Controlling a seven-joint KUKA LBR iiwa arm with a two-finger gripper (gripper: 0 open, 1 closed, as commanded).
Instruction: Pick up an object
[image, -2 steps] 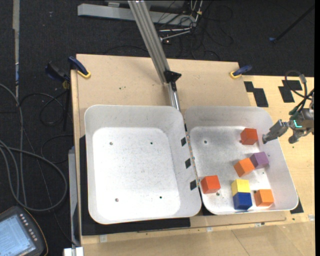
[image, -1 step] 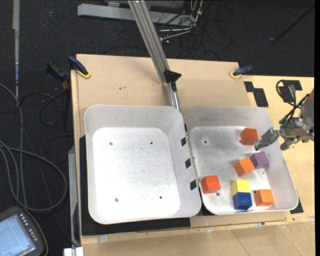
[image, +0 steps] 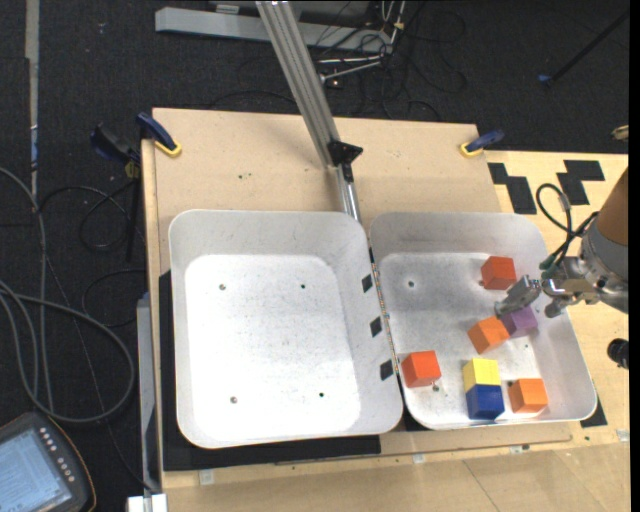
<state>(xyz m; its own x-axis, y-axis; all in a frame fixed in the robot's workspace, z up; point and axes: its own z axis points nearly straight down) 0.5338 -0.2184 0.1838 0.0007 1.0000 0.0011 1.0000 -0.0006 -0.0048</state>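
Observation:
The right bin (image: 440, 415) holds several small blocks. An orange block (image: 498, 271) lies at the back, another orange one (image: 488, 333) in the middle, a third (image: 421, 367) near the left wall and one more (image: 528, 395) at the front right. A yellow block (image: 481, 373) sits against a blue block (image: 485, 401) at the front. My gripper (image: 533, 303) reaches in from the right and stands open over the right part of this bin. A purple block (image: 521, 322) lies just below its fingertips, beside the middle orange block, and nothing is held between the fingers.
The left bin (image: 190, 300) stands beside the right one on the wooden bench. A slanted metal pole (image: 305, 85) runs down from the top to the gap between the bins. Clamps sit at the bench's back corners.

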